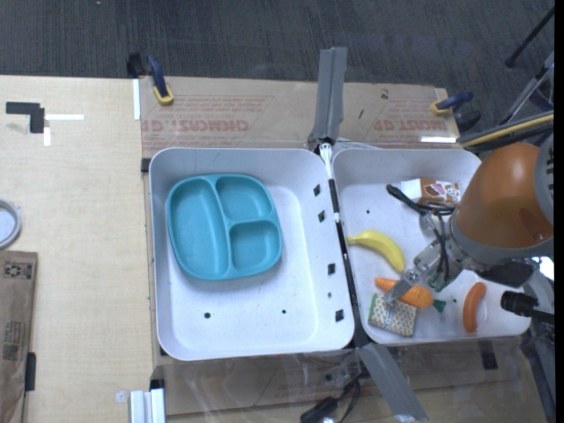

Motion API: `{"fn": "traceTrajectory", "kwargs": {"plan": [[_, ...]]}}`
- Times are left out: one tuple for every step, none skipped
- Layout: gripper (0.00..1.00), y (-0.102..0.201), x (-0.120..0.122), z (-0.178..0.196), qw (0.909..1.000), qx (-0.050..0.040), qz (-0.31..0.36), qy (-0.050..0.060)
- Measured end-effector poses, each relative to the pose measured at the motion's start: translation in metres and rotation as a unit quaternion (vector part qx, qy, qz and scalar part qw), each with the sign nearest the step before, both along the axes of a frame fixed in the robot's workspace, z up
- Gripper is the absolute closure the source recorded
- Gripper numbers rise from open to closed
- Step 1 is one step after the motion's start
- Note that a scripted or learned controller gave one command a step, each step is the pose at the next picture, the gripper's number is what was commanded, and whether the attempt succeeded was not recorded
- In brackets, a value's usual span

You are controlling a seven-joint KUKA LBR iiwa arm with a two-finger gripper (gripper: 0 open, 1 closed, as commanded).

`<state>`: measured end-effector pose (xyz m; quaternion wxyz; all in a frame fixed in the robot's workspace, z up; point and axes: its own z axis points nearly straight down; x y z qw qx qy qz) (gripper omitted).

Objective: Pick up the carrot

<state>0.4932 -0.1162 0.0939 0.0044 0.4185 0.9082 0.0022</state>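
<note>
The carrot [419,297] is orange with a small green tip and lies near the front of the right bin [366,192]. My gripper [408,285] is down right over the carrot's middle, hiding part of it. The carrot's left end [384,283] sticks out past the gripper. The arm's orange band [504,196] hangs over the right side of that bin.
A yellow banana [381,247] lies just left of and behind the carrot. A tan sponge-like square [393,316] touches the carrot's front, and a red sausage [474,307] lies to its right. A snack packet [438,191] sits at the back. The left bin [176,324] holds a blue divided plate [225,226].
</note>
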Motion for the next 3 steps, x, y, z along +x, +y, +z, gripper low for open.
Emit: {"fn": "traceTrajectory", "kwargs": {"plan": [[1.00,0.000,0.000,0.005,1.0000,0.0008,-0.001,0.003],[1.00,0.070,0.007,0.094,0.9993,-0.0004,-0.036,0.007],[1.00,0.104,0.005,0.094,0.9999,-0.0006,-0.008,0.008]]}}
